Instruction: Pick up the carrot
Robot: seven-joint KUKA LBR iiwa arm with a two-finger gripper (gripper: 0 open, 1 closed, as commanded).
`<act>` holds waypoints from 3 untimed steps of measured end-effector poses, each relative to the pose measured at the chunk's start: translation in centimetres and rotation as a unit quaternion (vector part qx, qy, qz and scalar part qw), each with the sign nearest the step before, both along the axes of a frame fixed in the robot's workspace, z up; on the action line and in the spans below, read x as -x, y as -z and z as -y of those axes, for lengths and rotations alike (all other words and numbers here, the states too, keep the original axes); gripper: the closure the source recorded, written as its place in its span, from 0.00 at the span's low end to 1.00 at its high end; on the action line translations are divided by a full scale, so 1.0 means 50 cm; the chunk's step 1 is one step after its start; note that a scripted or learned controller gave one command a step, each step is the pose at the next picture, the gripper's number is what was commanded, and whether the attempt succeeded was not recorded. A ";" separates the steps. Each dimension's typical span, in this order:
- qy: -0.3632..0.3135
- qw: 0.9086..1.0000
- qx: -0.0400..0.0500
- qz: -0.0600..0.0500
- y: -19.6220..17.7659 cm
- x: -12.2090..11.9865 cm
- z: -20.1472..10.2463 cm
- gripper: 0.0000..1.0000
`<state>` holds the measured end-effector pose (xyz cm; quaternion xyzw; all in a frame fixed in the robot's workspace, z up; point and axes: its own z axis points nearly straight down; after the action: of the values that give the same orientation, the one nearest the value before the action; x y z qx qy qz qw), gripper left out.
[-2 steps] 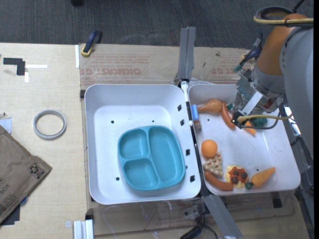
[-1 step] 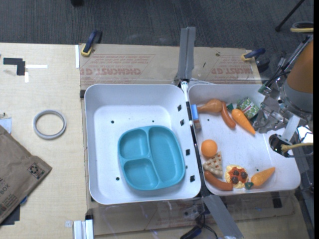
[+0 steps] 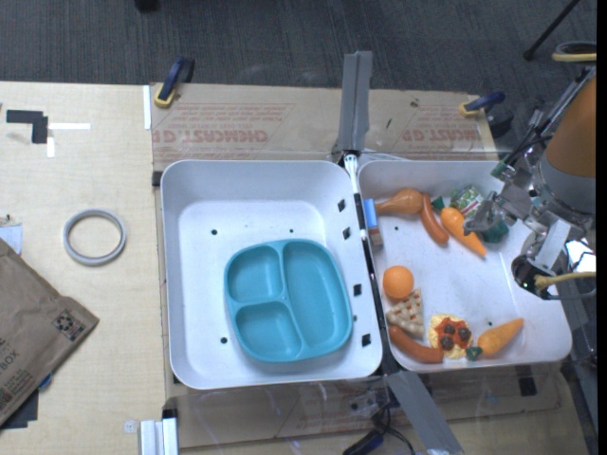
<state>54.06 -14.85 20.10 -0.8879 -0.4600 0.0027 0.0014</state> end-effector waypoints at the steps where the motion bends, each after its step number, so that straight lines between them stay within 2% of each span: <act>1: 0.082 0.997 0.000 0.001 0.221 -0.058 -0.053 0.00; 2: 0.185 0.983 0.001 0.001 0.156 -0.210 -0.020 0.00; 3: 0.100 0.995 -0.003 0.000 0.148 -0.196 0.067 0.00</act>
<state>63.86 -18.23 12.69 -0.9295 -0.3689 0.0012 0.0042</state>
